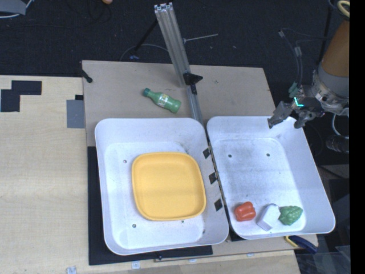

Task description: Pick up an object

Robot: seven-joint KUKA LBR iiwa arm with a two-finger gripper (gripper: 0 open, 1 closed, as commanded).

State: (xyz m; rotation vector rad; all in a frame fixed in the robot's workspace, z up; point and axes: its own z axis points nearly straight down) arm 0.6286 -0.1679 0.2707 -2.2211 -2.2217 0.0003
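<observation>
A yellow square plate (169,185) lies in the left bin (114,141). Three small things sit at the near edge of the right bin (296,158): a red pepper-like piece (245,211), a white block (267,217) and a green leafy piece (290,214). My gripper (288,117) hangs over the far right corner of the right bin, well away from those three. Its two dark fingers (277,117) stand spread apart with nothing between them.
A green bottle (162,100) lies on the bench board behind the left bin. A slanted aluminium post (177,44) rises behind the gap between the bins. Black clips (212,177) line the seam between the bins.
</observation>
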